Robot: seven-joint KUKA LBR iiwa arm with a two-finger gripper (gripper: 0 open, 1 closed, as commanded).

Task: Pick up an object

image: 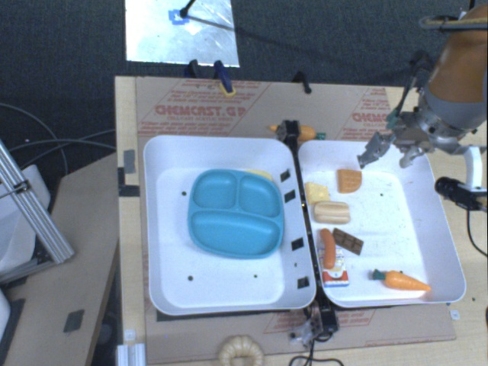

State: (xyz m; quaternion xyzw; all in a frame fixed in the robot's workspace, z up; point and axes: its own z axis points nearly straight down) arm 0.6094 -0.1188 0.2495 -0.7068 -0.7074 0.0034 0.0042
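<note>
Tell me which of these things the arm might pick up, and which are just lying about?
Part of the job:
- tool
- toast slice
- bread roll
- sausage
- chocolate bar
- carrot
- small carton
- right bin holding them

Just lying about:
- blue divided plate in the left bin
- ring-shaped pastry on the bench
- blue clamp

Robot lab — bench, white bins
</note>
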